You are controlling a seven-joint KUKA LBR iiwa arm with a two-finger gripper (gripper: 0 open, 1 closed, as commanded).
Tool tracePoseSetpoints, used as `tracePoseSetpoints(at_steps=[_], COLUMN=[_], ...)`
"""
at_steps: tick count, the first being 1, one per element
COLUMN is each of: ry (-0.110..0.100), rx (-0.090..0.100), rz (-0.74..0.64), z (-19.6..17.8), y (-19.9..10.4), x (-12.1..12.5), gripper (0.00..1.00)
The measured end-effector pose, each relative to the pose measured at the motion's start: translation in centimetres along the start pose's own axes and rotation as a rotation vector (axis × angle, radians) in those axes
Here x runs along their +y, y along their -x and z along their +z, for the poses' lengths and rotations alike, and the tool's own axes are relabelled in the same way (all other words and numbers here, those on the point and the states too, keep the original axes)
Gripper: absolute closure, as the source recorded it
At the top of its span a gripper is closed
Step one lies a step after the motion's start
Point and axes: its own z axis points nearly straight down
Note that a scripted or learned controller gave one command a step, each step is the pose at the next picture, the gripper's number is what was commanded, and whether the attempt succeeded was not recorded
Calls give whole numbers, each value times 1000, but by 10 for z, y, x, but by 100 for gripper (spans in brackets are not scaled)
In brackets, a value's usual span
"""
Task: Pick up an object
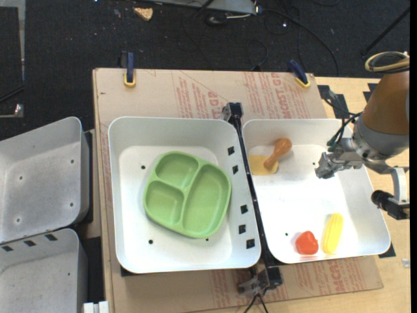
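Two white bins sit side by side on the bench (169, 90); the left bin (124, 175) holds a green divided plate (187, 194); the right bin (365, 233) holds a wooden spoon (273, 156), a red toy (307, 242) and yellow corn (332, 233); the claw (325, 168) hovers over its upper right, grip unreadable.

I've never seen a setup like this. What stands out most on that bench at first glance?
The bright green three-compartment plastic plate stands out most, lying in the left white bin. In the right white bin, a small red-orange toy and a yellow corn-shaped toy lie side by side near the front edge, with a tan wooden scoop-like piece towards the back. The grey arm's gripper hangs over the right bin's far side.
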Motion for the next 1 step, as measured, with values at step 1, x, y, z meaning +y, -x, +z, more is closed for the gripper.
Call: tracePoseSetpoints(at_steps=[1], ry=[2], rx=[-1], rz=[-3], z=[-41], y=[0], x=[1], gripper=[100])
